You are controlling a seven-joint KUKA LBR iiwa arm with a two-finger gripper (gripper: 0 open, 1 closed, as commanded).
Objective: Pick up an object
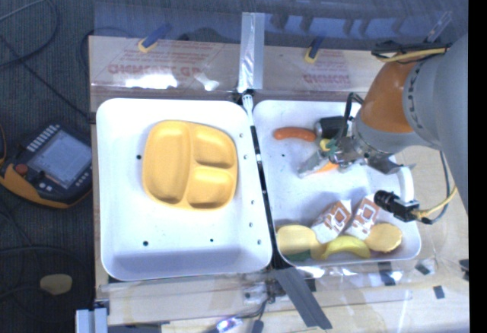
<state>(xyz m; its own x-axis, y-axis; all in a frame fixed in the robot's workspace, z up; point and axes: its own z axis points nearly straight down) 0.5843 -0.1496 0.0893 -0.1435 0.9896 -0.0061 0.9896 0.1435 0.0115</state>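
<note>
My gripper (313, 166) is low inside the right bin (266, 195), near its middle, reaching in from the right. An orange carrot (294, 134) lies just above and left of it, close to the bin's far wall. A small orange piece (326, 169) shows right at the gripper's tip; whether it is gripped is unclear. Along the bin's near wall lie a yellow round fruit (295, 236), a banana (344, 248), two brown-and-white packets (348, 217) and a tan round item (386, 236).
The left bin (122, 248) holds a yellow compartment plate (189, 164). The arm's orange band (386, 99) and grey body hang over the right bin's right side. A handheld pendant (49, 164) lies on the floor at the left.
</note>
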